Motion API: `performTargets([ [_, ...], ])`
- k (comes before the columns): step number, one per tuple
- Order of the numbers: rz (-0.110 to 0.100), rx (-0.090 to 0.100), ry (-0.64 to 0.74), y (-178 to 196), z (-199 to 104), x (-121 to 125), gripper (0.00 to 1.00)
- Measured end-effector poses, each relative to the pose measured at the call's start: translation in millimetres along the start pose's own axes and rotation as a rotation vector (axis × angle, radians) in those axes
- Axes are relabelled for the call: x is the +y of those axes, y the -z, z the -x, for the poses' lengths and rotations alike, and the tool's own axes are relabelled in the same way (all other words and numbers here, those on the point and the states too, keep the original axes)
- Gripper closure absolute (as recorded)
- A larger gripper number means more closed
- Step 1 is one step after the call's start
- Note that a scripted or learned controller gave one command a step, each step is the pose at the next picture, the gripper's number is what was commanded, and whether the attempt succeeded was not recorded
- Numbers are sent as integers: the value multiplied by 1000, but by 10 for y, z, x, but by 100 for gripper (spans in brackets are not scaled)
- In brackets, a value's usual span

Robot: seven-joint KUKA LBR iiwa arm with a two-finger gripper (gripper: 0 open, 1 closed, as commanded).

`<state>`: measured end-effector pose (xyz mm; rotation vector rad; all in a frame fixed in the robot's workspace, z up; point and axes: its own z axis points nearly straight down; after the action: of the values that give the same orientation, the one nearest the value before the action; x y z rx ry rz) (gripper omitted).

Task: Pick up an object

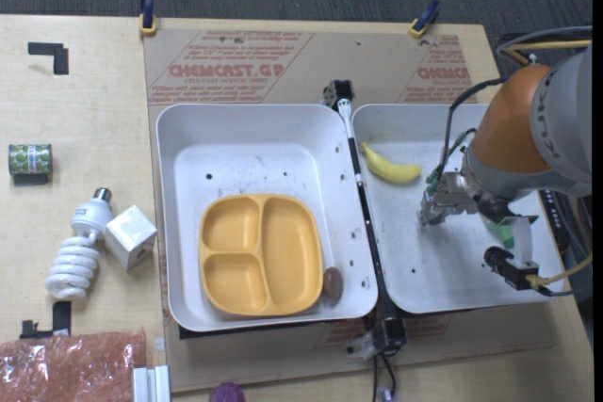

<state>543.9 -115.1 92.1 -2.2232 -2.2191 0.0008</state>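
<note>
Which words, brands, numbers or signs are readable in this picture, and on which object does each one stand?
"CHEMCAST G P": red print on the brown sheet under the bins, at its left; the last letters are uncertain.
"CHEMC...": the same red print at the sheet's right, cut off by the arm.
Smaller red lines under both: too blurred to read.
Green can label: too small to read.
</note>
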Motion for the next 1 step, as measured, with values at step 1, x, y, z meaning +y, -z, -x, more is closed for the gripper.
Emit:
performTargets([
  [1, 2, -1, 4, 10, -86, 1091, 0],
])
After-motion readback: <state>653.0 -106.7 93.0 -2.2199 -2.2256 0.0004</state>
